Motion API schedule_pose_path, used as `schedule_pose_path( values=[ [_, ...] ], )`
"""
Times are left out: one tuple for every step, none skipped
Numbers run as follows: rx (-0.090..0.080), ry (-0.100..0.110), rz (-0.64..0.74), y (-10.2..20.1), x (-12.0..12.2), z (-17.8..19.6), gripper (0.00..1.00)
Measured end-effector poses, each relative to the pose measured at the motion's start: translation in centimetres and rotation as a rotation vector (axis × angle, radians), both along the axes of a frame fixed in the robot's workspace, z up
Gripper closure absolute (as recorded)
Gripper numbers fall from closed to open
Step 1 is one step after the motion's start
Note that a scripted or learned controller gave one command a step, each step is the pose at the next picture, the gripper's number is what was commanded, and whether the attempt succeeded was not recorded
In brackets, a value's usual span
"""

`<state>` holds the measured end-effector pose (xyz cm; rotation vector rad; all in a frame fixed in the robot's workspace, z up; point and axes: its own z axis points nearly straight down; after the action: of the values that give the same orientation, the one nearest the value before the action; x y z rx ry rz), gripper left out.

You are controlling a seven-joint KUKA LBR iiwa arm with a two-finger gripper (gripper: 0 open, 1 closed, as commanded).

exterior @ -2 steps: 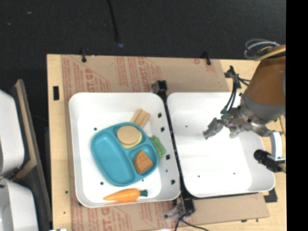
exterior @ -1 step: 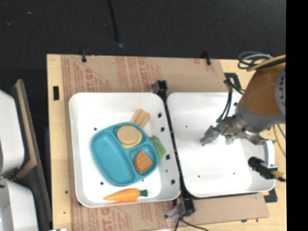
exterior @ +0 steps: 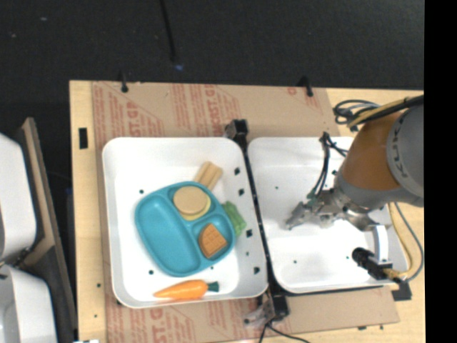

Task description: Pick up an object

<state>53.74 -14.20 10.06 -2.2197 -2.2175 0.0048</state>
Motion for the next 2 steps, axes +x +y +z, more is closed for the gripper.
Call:
schedule_pose_path(
  values=[
    [-0.001,-0.007,-0.001,-0.1,0.2,1.3,1.0],
    [-0.002,-0.011,0.001,-0.2,0.9,7.5,1.0]
  ],
)
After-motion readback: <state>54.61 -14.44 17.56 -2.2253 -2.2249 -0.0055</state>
